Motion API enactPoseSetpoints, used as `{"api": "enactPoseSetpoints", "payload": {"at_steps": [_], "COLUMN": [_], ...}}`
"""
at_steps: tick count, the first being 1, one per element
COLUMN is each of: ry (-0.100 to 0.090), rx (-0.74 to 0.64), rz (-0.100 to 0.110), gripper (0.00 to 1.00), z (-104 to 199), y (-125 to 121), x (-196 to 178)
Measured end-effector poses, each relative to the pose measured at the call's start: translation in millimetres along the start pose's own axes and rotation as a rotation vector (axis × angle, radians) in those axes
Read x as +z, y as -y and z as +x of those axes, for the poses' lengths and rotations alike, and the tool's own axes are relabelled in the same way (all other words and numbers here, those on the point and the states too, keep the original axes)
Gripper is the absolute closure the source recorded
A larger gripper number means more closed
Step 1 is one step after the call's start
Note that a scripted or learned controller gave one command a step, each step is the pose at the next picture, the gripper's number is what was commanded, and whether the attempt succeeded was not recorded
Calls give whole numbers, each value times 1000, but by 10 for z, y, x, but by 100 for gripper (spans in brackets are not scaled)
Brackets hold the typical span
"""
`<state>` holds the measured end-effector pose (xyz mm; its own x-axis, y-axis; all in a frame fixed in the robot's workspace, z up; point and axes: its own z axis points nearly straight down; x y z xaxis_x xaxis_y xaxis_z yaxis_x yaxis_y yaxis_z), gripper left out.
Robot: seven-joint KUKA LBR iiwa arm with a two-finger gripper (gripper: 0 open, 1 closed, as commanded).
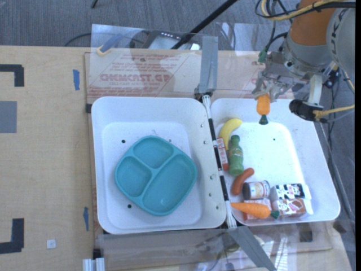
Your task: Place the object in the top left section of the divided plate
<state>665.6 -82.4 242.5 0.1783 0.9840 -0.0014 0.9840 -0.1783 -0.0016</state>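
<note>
**Claw with orange piece over right bin; plate in left bin**

While the arm [321, 21] reaches in from the right, its claw [269, 90] hangs over the far edge of the right bin [316, 168], fingers pinched on a small orange piece [263, 105] that dangles below them, a dark tip at its lower end. This piece is clear of the bin floor as far as can be seen.

Right bin, nearest the claw outward:
- banana [228, 130], yellow, just below and left of the orange piece, against the divider wall.
- green bottle [235, 154], lying lengthwise, touching the banana's lower end.
- thin red-and-white packet [221, 153], between bottle and wall; print too small to read.
- sausage [242, 180], reddish, tilted, below the bottle.
- small jar [257, 190], label unreadable.
- carton [291, 199], black-and-white pattern above an orange-brown panel, right of the jar.
- carrot [252, 209], orange, lying along the near wall.

These items crowd the bin's left and near sides.

Left bin [113, 117]: a teal plate [156, 174] with three sections, turned at a slant, well apart from the claw. The bins' two adjoining walls lie between it and the orange piece.

Behind the bins, a clear sheet [146, 75] bears red lettering, seemingly "CHEMCAST GP". Blue tape marks [76, 79] sit on the bench [39, 151].
</note>
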Motion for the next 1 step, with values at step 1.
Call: {"api": "enactPoseSetpoints", "payload": {"at_steps": [1], "ry": [1], "rx": [-40], "rz": [-6], "gripper": [100], "z": [29], "y": [-11], "x": [-367]}}
